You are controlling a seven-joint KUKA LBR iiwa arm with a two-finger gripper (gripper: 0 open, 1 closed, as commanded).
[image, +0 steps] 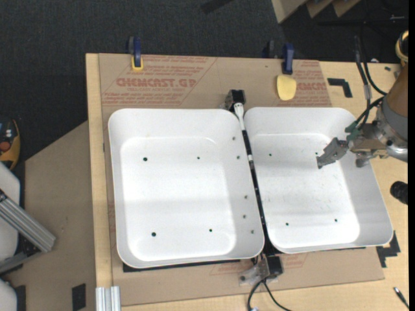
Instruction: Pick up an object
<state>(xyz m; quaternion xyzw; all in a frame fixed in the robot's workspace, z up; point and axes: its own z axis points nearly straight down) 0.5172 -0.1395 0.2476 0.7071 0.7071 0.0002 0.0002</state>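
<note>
I am reaching in from the right, my gripper [332,153] hanging over the right bin [363,229], toward its far right part. Whether it is apart or together I cannot tell, and I am seeing nothing clamped in it. A yellow object [286,87] is lying beyond the bins on the brown board [97,109], its long axis running near to far.

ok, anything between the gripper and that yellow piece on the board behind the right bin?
Only the right bin's far rim. The gripper hangs over that bin's floor, while the yellow piece lies outside it on the board, just below the blue clamp. Nothing else visible sits on that line.
</note>
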